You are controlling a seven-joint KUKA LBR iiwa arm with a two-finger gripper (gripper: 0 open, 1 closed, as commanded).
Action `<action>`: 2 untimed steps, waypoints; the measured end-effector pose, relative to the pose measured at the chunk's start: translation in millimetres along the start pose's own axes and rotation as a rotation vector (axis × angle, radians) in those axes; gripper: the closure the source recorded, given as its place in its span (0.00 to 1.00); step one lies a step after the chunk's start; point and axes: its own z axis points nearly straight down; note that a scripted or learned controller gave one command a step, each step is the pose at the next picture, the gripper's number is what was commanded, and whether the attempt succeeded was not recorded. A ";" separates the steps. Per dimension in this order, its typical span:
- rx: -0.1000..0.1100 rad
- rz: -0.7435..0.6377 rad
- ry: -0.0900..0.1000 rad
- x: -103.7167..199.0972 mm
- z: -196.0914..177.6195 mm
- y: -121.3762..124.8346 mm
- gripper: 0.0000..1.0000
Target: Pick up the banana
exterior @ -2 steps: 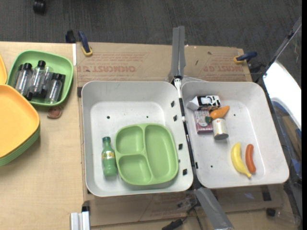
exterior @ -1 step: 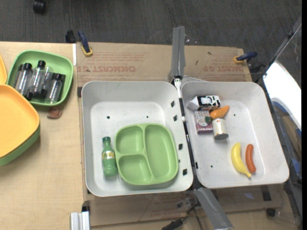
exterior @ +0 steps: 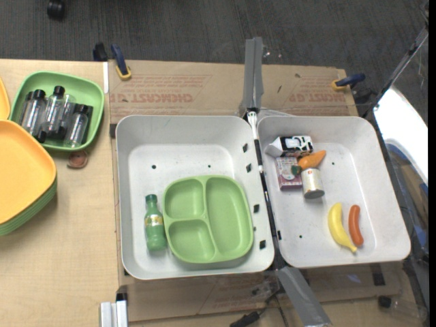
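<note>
Banana is lying toward the front of the right white bin, just beside a red sausage, well apart from the small packages farther back. It is looking smooth, curved and glossy yellow, probably a light, stiff, slightly slippery toy, so gripping across its thick middle is looking safest. Whether the gripper is apart or together cannot be told.

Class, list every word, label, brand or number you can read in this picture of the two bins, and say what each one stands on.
"CHEMCYZL GE...", red print seen upside down on the cardboard sheet behind the bins; letters uncertain.
A second red line of the same print on that cardboard, right of the grey post: too blurred to read.
Green bottle label: too small to read.
Small box and black-and-white pack in the right bin: print illegible.
</note>
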 end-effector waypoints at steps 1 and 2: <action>0.000 -0.025 0.000 8.6 -0.2 2.1 1.00; 0.000 0.003 0.002 9.1 -1.0 3.2 1.00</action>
